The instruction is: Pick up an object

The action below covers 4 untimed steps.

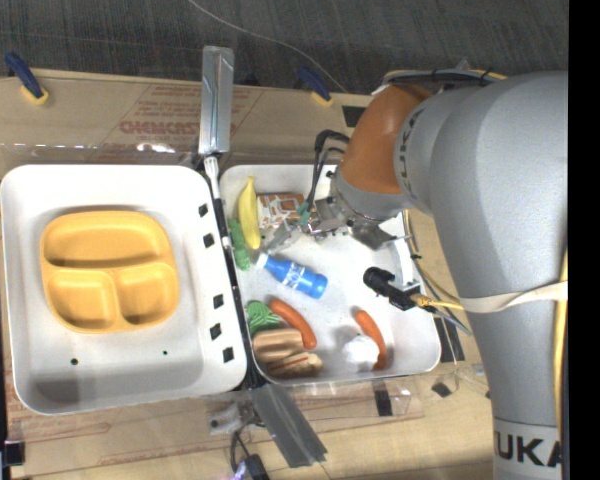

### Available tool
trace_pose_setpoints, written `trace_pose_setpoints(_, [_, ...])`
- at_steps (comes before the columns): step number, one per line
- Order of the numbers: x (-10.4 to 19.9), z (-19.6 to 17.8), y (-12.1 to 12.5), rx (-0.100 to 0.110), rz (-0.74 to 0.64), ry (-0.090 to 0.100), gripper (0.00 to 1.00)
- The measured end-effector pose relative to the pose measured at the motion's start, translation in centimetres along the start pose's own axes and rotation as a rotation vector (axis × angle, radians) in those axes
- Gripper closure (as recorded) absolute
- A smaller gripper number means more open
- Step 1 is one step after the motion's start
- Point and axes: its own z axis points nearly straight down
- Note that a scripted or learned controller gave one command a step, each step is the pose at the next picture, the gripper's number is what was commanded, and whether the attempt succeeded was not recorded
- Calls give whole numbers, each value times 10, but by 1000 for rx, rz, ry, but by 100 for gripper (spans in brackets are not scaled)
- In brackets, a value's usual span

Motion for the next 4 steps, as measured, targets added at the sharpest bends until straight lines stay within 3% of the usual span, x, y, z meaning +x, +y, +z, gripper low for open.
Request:
trace_pose_setpoints(1, [-10,-10,20,2,-413,1,0])
trace_pose_setpoints(2, [-43,-16,-2,5,-424,3,0])
trace_pose_setpoints(3, [33,3,-5,7,-64,4,0])
trace_pose_setpoints(4, [-24,-78,-35,1,-272,0,0])
